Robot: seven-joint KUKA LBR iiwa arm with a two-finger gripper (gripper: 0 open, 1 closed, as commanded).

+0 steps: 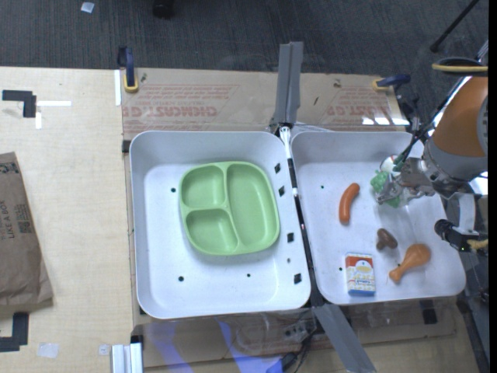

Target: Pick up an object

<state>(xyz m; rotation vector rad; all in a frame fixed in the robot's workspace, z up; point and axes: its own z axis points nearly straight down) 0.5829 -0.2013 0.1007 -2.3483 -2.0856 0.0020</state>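
Pincer (pixel 394 183) hanging over far right of right bin (pixel 326 282), closing on a small green object (pixel 380 183) | hot dog (pixel 349 202) lying just left | brown piece (pixel 386 240), chicken drumstick (pixel 411 261), small box (pixel 359 274) sitting nearer | green divided plate (pixel 230 207) resting in left bin (pixel 155 286)

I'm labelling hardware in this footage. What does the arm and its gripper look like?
The arm is grey with a broad orange band above the wrist. Its gripper is a small pale metallic assembly with green at the tip. Thin dark cables run along the arm.
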